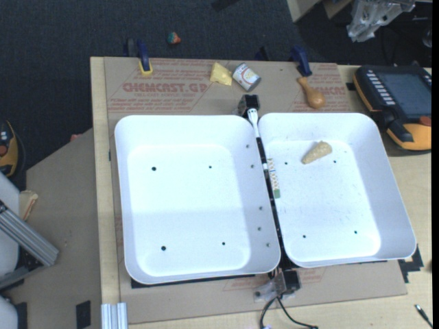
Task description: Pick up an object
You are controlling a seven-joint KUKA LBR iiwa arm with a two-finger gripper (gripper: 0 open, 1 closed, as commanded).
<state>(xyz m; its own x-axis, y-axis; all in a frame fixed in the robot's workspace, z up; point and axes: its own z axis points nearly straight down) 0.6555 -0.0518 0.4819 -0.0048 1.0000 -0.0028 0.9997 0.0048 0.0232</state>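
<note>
Wedge [316,151], tan and crumbly-looking, lies alone in the right bin [384,204], far half, long axis slanting up toward the right. Claw [370,16] hangs way off beyond the bench's far right corner (open or shut, I can't tell), wedge lying nearer and left.

This looks like a robotics lab. Two white bins [329,252] sit on a brown board [171,84] that blue clamps [144,57] fix to the bench, with cables [281,307] below, and a teach pendant [401,98] lies at the right. Dark carpet [82,19] and an aluminium profile [27,235] surround the bench.
</note>
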